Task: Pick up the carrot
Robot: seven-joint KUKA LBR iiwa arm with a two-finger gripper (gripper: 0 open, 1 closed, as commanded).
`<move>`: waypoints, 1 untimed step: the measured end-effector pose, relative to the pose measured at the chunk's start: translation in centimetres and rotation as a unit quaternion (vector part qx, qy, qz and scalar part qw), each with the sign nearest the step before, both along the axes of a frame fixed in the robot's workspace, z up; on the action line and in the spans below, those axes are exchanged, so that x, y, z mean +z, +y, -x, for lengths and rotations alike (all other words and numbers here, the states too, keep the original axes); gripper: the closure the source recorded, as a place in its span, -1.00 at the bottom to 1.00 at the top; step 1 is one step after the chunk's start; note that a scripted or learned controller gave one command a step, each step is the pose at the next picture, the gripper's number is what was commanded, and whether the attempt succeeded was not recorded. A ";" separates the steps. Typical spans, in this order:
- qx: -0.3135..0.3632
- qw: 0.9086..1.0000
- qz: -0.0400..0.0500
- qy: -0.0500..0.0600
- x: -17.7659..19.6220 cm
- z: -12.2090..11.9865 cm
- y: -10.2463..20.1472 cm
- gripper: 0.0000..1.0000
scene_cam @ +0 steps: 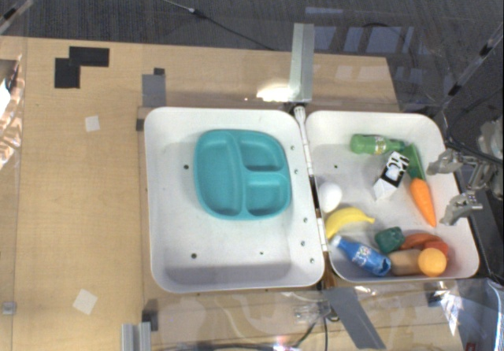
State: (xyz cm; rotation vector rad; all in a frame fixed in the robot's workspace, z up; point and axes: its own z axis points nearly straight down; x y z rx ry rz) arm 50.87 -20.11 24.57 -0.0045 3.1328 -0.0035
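- looking down on the bench, i found the carrot [423, 201] in the right bin [340, 131], close to that bin's right wall, lying flat with its green top up toward the far side and its orange point aimed at the near corner.
- my gripper [463, 181] sat at the right rim of the same bin, just beside the carrot, with its two fingers spread apart and nothing between them.
- i judged the carrot a toy: light, stiff, smooth and probably a bit slippery, with a taper that could squirt out of a squeeze near the tip.
- the thick orange part just below the green top seemed the best place to close on, across its width.
- a black and white carton [394, 172] lay touching the green top on the left, so i expected little room there.
- a banana [346, 221], a green bottle [376, 144] and an orange [431, 262] lay elsewhere in the bin, apart from the carrot; the teal divided tray [242, 174] was in the left bin [169, 208].
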 end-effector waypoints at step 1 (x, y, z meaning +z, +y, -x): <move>0.014 1.000 -0.002 0.004 -7.5 -3.4 0.4 -1.00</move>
